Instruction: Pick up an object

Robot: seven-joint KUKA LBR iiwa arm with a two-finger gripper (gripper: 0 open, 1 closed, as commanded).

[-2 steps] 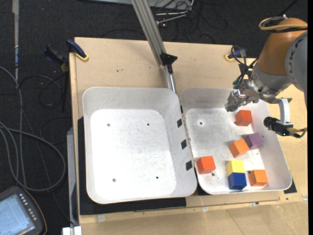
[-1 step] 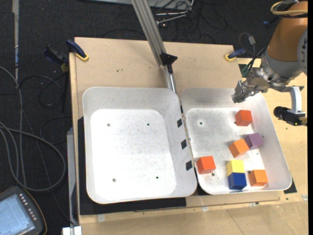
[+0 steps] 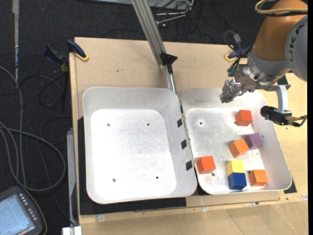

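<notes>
Six blocks sit in the right bin, the nearest orange block just below the gripper. Tightly clustered neighbours could jam its descent or knock its target aside.

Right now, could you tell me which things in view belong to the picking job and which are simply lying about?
Belong to the job:
- gripper
- right bin
- orange blocks
- purple block
- yellow block
- blue block

Lying about:
- left bin
- blue clamp
- floor cables
- tablet
</notes>
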